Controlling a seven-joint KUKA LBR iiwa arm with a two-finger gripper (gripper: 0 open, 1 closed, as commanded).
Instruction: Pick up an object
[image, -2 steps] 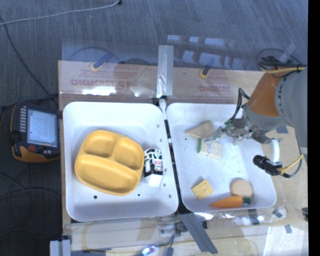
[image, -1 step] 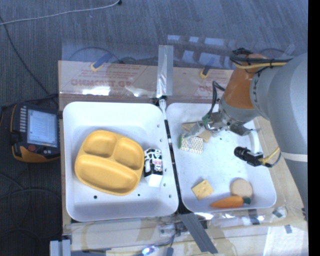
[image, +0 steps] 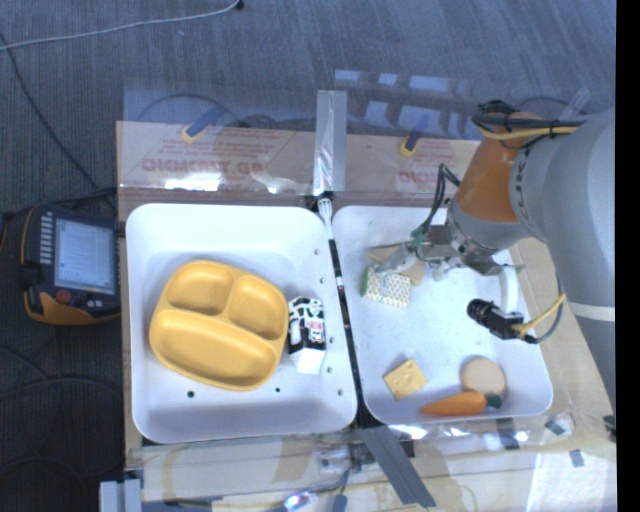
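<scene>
Camera view from above, looking down on two shallow white bins side by side on a worktop. In the right bin (image: 540, 395), a pale waffle-textured piece (image: 388, 288) lies near the bin's upper left corner, and the gripper (image: 405, 258) sits just above it, at its top edge; whether they touch is unclear, and I cannot tell how the gripper is set. The grey arm (image: 560, 190), with its orange band (image: 487, 180), reaches in from the right over the bin's top edge. Along the right bin's bottom edge lie a yellow cheese wedge (image: 405, 379), an orange carrot (image: 457, 404) and, just above the carrot, a round tan cookie (image: 483, 375). The left bin (image: 150, 410) holds a yellow divided plate (image: 218, 322) near its centre, with a black-and-white cow-patterned cup (image: 307, 333) touching the plate's right side, close to the bin's right edge. Off the worktop's left edge, a handheld control pendant (image: 70, 265) lies on the floor.
</scene>
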